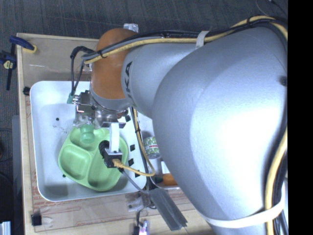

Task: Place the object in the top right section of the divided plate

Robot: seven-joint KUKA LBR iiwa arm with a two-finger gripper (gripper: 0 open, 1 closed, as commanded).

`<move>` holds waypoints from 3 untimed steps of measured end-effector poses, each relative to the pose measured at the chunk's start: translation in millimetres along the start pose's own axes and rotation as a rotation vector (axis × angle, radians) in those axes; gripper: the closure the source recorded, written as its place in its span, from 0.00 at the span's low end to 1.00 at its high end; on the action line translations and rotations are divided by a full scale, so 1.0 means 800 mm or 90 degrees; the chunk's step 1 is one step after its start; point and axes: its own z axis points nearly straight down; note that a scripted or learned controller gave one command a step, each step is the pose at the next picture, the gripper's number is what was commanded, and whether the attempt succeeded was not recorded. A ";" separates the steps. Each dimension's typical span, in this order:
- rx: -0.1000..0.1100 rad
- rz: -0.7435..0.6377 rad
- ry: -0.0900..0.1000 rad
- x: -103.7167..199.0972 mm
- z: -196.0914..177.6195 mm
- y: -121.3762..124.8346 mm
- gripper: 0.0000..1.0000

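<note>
A light green divided plate (80,163) lies in the left white bin (46,131), tilted toward the bin's front. A small rounded green object (87,133) rests in the plate's upper section, right under the wrist. My gripper (88,117) hangs directly above that object, at the plate's upper edge. The wrist hardware and the object's matching colour hide how the gripper meets it. The big grey arm covers the right half of the plate and much of the view.
A small can with a green label (150,147) and an orange item (168,180) lie in the right bin, mostly under the arm. Blue clamps (22,42) grip the bench's far left corner. A yellow cable (134,170) loops over the plate's right rim.
</note>
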 end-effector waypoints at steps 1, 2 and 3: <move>0.001 0.128 0.000 -0.071 0.001 -0.022 1.00; -0.002 0.046 0.002 -0.108 -0.172 -0.071 1.00; 0.001 0.157 0.000 -0.036 0.039 -0.061 1.00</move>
